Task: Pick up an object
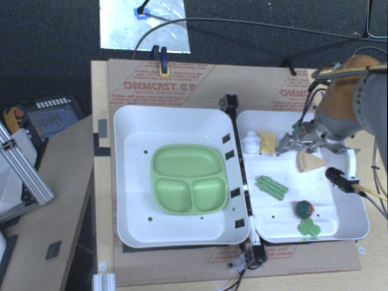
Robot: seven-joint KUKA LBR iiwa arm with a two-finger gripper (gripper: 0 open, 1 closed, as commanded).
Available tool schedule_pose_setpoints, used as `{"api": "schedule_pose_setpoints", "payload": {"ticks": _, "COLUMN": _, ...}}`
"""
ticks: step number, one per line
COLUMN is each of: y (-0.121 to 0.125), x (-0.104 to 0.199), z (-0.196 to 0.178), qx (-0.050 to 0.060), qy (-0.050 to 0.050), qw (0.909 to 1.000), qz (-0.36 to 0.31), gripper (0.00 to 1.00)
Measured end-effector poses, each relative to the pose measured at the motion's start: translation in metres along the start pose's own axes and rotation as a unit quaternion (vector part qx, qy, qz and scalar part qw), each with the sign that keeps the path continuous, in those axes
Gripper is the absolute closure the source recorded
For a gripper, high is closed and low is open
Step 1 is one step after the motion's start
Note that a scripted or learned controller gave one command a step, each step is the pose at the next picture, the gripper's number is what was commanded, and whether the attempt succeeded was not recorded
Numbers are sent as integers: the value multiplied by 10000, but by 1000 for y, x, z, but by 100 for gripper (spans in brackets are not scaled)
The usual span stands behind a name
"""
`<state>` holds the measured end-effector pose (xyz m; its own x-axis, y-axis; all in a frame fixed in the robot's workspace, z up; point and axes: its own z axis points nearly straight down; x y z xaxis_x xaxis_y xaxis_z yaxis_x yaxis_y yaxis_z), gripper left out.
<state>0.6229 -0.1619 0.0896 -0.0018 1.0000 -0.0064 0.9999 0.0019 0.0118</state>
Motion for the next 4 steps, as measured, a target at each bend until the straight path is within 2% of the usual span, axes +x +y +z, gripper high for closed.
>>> {"api": "schedule_pose_setpoints", "payload": {"ticks": 1, "y": 1, "x": 1, "z": -10, "qx": -14, "qy": 5, "qw": 10000, "qz": -1, "gripper": 100}}
{"api": "schedule_pose_setpoints", "payload": {"ticks": 2, "y": 4, "x": 2, "z": -76, "qx": 17, "qy": 23, "qw": 10000, "qz": -11, "gripper": 100}}
{"api": "schedule_pose_setpoints", "payload": {"ticks": 4, "y": 13, "x": -13, "z": -196, "qx": 18, "qy": 18, "qw": 10000, "qz": -18, "gripper": 100}}
